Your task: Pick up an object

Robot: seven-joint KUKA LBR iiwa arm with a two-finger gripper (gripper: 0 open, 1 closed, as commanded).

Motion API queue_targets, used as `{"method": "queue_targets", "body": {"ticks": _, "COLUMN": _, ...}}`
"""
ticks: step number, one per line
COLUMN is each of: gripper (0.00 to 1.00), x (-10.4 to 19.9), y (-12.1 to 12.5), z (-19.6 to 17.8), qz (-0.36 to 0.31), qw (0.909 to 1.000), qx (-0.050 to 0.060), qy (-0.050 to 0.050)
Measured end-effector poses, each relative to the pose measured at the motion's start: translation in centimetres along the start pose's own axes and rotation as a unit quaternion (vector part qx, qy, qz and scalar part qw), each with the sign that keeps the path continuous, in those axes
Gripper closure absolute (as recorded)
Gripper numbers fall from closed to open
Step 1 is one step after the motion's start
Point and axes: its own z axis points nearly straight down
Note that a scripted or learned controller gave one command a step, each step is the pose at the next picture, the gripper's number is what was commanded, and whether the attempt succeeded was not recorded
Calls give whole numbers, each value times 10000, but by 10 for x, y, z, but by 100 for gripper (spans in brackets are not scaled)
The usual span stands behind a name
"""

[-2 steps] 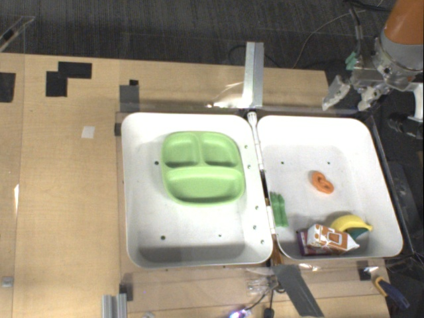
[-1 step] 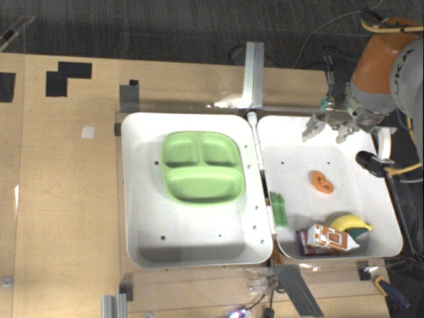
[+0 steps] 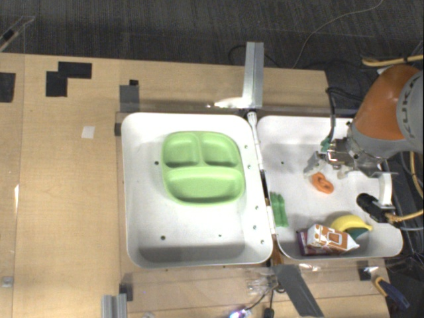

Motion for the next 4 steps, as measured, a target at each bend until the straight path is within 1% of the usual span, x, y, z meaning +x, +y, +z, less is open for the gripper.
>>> {"method": "queue_targets", "body": {"ticks": 1, "gripper": 0, "x": -24, "y": 2, "z": 28, "qz": -313, "qw": 9995, "qx": -42, "qy": -1}}
{"method": "queue_targets", "body": {"ticks": 2, "gripper": 0, "x": -1, "y": 16, "z": 28, "qz": -1115, "qw": 9937, "qx": -61, "qy": -21}}
{"method": "queue_targets", "body": {"ticks": 3, "gripper": 0, "x": -21, "y": -25, "z": 27, "qz": -1288, "qw": 9917, "qx": -64, "qy": -19}}
{"method": "queue_targets", "body": {"ticks": 4, "gripper": 100, "x": -18, "y": -23, "z": 16, "qz": -1303, "qw": 9914, "qx": -96, "qy": -14}}
